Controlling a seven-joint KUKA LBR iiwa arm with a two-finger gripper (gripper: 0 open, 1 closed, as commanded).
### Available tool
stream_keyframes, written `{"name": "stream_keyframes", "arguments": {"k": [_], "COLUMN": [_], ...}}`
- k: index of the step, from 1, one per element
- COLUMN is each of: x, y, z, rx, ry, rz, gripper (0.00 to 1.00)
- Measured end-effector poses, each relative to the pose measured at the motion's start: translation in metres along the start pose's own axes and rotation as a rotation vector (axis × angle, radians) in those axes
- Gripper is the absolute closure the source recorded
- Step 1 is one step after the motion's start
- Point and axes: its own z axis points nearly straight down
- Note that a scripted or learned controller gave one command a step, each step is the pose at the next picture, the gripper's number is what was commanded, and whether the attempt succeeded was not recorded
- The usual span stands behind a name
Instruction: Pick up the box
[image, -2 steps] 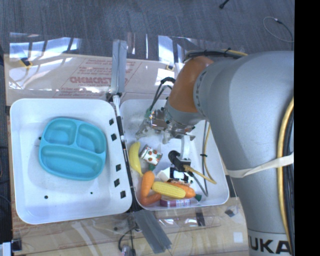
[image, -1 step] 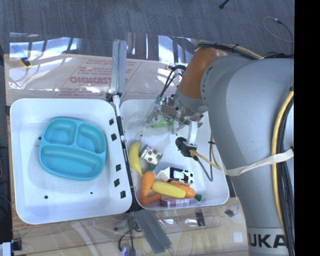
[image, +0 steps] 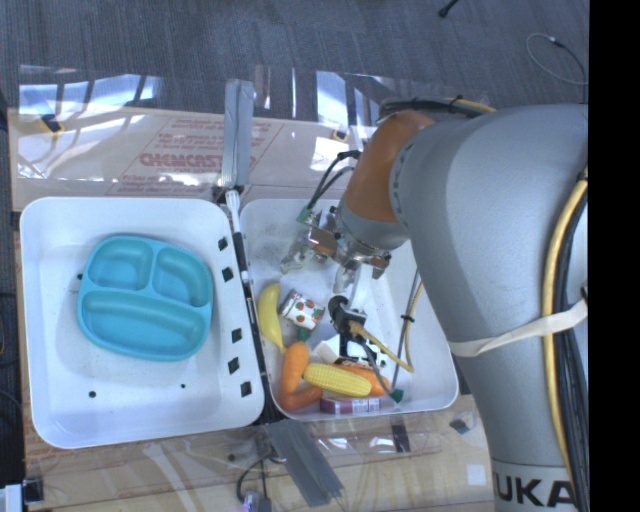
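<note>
White, spotted, cube-shaped box (image: 302, 310) lies beside a smooth curved banana (image: 269, 315); gripper (image: 325, 255) hangs near, its opening impossible to tell.

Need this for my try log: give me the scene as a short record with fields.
left bin: holds a blue divided plate
right bin: holds a banana, box, carrot, corn cob
box: small, patterned, lying just right of the banana
claw: over the far half of the right bin, beyond the box
task state: box not yet lifted
</note>
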Motion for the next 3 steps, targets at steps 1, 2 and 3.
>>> {"name": "stream_keyframes", "arguments": {"k": [1,2,3], "x": [0.028,0.014,0.016], "y": [0.032,0.019,0.018], "z": [-0.001,0.000,-0.009], "rx": [-0.004,0.000,0.004], "ry": [0.001,0.000,-0.001], "rz": [0.189,0.102,0.095], "gripper": [0.00,0.00,1.00]}}
